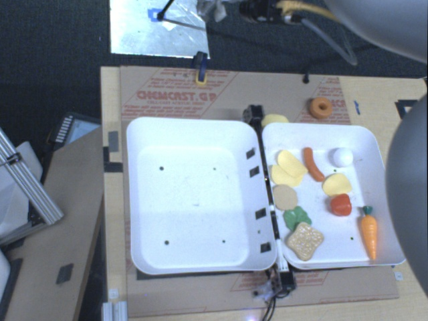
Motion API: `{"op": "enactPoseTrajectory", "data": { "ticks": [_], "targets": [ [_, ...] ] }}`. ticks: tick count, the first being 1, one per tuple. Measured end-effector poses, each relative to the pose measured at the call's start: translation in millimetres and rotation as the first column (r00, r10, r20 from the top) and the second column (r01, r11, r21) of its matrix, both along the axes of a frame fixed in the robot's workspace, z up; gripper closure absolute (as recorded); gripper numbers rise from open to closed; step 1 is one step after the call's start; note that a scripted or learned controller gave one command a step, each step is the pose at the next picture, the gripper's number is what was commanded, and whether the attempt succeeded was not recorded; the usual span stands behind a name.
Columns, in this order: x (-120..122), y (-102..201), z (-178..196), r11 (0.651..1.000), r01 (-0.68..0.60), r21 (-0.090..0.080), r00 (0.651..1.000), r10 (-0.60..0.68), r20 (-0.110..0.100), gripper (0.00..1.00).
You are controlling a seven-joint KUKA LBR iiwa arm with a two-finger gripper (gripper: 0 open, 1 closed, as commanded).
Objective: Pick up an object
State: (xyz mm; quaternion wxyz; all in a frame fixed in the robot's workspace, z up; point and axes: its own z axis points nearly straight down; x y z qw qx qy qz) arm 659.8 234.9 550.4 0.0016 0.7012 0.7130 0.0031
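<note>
The hand [217, 2] sits at the far edge of the scene, above the dark floor beyond the table [167, 89], blurred and partly cut off by the frame. Whether its digits stand apart or together cannot be told. Nothing is seen held in it.

From the hand, all candidate objects lie nearer and to the right, in the right bin [374, 142]. The left bin [144, 136], nearer to directly below the hand, carries no objects.

Contents of the right bin, far to near: a white ball [342, 157], a sausage [313, 164], yellow slices [289, 168], a yellow piece [336, 183], a tan disc [285, 196], a tomato [340, 205], a green leaf [295, 217], a carrot [368, 231] and a cracker [305, 241]. The slices, disc and leaf touch or overlap; the ball and carrot stand apart from their neighbours.

The sausage's long axis runs far-left to near-right; the carrot's runs far to near, tip nearest.

A donut [321, 108] rests on the table just beyond the right bin.

Judgement: the pick has not begun. The coming move calls for travel toward the near right, then a descent; the isolated carrot or sausage looks the cleanest target, gripped across its long axis.
</note>
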Motion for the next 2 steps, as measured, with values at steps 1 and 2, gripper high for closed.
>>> {"op": "enactPoseTrajectory", "data": {
  "ticks": [1, 2],
  "targets": [
    [0.0, 0.1, -0.5, 1.0, -0.002, 0.0, 1.0, 0.002, -0.001, 0.0],
    [0.0, 0.4, 10.7, 1.0, -0.006, 0.0, 1.0, 0.006, 0.001, 1.0]
  ]
}}
